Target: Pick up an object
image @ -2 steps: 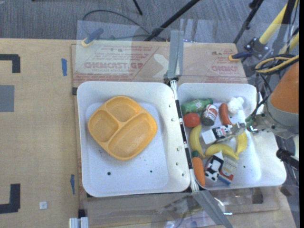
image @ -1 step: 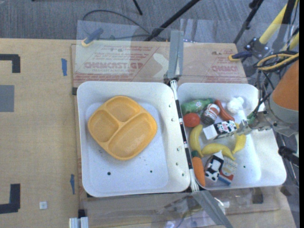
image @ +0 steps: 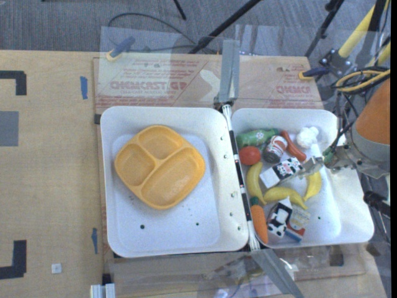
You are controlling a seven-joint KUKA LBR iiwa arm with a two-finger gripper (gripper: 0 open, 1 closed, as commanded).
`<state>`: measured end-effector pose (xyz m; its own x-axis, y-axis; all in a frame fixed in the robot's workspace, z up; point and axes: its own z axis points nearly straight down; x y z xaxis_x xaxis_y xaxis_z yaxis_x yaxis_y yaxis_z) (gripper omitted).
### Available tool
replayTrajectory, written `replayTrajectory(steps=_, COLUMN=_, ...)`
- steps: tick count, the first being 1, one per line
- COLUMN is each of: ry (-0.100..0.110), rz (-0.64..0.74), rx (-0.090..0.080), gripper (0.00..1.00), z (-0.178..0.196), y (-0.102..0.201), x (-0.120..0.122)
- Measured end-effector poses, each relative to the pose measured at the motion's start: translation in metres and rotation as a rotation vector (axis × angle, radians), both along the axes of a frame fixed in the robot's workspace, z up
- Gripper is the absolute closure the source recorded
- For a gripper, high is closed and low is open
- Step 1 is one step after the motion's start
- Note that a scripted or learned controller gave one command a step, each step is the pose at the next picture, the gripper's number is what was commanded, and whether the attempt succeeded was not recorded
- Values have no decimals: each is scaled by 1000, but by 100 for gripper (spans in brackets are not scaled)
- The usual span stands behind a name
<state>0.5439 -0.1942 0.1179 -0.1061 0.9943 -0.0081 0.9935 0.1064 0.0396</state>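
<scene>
The right bin holds a heap of toy food: a green packet, a red tomato, a small can, a white lump, yellow bananas, an orange carrot and two black-and-white cow-patterned boxes. My gripper reaches in from the right, low over the middle of the heap. Its tip is beside the upper cow-patterned box and above a banana. The arm's orange band is at the right edge. Nothing is visibly lifted.
The left bin holds an orange three-compartment plate. A grey divider rail runs between the bins. Cables and a yellow frame crowd the back right. Bare white floor lies at the right bin's front right.
</scene>
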Motion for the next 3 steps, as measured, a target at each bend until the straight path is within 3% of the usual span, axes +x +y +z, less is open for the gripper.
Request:
replayTrajectory(steps=1, ry=37, rz=96, rx=7, gripper=0, z=-32, y=-8, x=-4)
replayTrajectory(steps=2, ry=35, rz=92, rx=2, gripper=100, z=-22, y=-10, x=-4)
replayTrajectory(steps=3, ry=43, rz=-53, rx=5, gripper=100, z=78, y=57, x=-14)
